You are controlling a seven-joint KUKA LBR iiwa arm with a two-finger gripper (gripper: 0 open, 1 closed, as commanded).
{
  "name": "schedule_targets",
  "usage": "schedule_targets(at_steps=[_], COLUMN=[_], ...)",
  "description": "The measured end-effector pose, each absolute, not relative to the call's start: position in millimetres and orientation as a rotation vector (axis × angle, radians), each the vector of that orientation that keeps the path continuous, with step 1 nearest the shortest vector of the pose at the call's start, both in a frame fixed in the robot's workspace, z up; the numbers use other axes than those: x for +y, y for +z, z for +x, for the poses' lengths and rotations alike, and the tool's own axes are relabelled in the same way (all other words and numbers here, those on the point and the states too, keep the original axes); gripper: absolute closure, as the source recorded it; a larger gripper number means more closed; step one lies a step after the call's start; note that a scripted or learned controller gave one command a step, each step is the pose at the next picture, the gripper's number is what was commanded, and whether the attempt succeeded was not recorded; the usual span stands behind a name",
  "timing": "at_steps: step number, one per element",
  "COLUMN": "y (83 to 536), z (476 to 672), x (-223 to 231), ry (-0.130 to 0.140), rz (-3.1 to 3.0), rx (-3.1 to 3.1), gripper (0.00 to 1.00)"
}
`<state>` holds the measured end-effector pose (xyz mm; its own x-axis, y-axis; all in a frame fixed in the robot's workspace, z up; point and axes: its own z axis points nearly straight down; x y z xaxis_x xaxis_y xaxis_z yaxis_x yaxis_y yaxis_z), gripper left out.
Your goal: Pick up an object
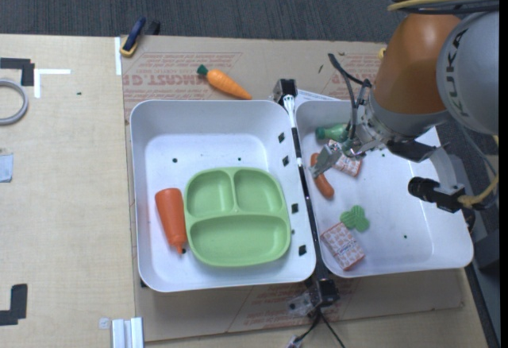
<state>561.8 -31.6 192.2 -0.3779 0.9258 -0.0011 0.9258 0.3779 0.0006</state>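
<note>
My gripper (331, 156) is low in the right bin (413, 255), near its left wall. It stands over a small orange sausage-shaped piece (323, 182) and beside a red and white packet (348, 167). A green object (332, 132) lies just behind it. Nearer the front are a green leafy toy (355, 218) and a red and white checked box (342, 247). The grey arm with its orange band (413, 60) covers the bin's back right part.
The left bin (151, 132) holds a green divided plate (236, 216) and an orange cylinder (170, 218) at its left. On the cardboard behind the bins lies a toy carrot (225, 83), and a blue marker (132, 35) farther left.
</note>
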Motion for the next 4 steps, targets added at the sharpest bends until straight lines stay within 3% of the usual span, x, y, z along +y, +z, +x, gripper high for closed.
schedule_targets(at_steps=[1,2,3,4], y=[192,193,192,193], z=[561.8,560.5,546.1,526.8], x=[-32,-18,28,23], ry=[0.000,0.000,0.000,0.001], rz=[1.751,1.183,1.170,0.475], rx=[2.607,2.909,2.915,3.104], gripper=[0.00,0.00,0.00,0.00])
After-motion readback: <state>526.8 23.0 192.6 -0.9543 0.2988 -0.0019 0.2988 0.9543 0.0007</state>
